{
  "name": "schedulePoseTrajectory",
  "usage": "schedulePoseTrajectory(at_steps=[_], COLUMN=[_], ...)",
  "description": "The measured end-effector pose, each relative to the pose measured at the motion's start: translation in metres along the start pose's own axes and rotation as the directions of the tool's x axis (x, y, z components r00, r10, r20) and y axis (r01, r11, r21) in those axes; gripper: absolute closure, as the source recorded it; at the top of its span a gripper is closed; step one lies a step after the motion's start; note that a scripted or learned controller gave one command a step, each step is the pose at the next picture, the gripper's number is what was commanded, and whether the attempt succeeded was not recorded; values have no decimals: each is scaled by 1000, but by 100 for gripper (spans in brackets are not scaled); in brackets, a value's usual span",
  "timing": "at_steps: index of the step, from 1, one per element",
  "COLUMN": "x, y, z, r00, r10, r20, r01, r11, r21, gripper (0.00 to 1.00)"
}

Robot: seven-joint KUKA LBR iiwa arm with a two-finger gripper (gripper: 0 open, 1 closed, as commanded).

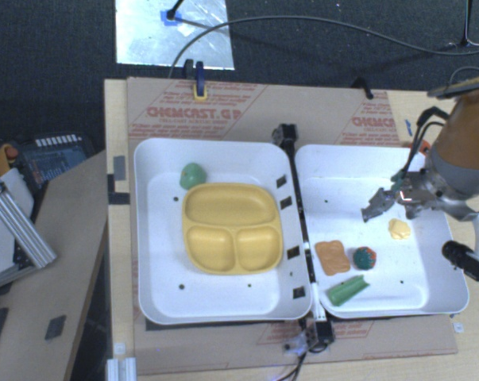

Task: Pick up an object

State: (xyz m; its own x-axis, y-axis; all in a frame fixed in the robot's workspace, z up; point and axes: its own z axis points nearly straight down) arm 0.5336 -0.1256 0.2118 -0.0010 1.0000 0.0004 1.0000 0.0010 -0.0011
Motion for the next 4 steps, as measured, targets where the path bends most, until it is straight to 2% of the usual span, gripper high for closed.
schedulePoseTrajectory(at_steps=[1, 2, 3, 4], x=[2, 7, 6, 6], y=[0, 2, 3, -3], z=[42, 103, 90, 29], r00=[1000, 1000, 1000, 1000], r10=[0, 0, 1, -2], r20=[0, -1, 1, 1], r01=[0, 0, -1, 2], r11=[1000, 1000, 1000, 1000], r21=[1, 1, -2, -4], gripper=[0, 0, 100, 100])
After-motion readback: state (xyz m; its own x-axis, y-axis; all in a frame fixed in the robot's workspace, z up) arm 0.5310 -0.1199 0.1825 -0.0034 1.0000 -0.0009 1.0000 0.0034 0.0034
